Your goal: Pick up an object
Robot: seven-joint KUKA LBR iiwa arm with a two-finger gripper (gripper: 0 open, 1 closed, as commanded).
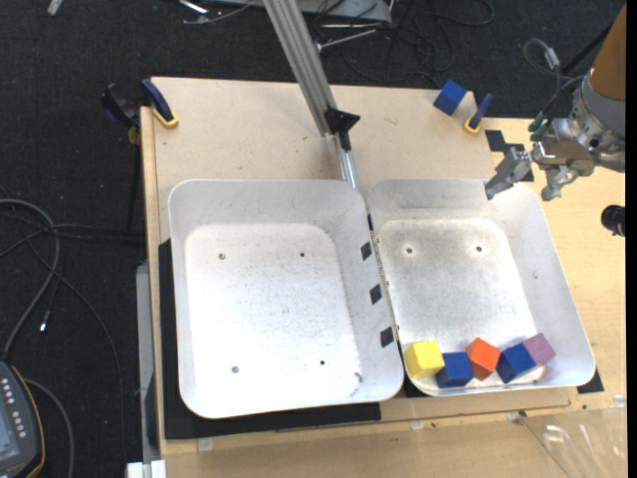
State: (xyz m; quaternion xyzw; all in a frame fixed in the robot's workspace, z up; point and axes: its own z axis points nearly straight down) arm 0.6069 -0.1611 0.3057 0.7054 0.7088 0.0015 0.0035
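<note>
Five small cubes sit bunched along the near edge of the right bin (557,257): a yellow cube (424,357), a blue cube (456,368), an orange cube (484,357), a second blue cube (516,361) and a purple cube (539,348). They look light and rigid, probably foam or wood, with flat faces that should suit a pinch across two opposite sides. The yellow cube, at the end of the row with one side free, seems the easiest to take; the others touch or crowd each other against the bin wall. The left bin (189,267) has a bare floor. Another blue cube (451,97) lies on the bench (249,132) beyond the bins. The gripper (526,175) hangs above the right bin's far corner, fingers spread apart, holding nothing.
</note>
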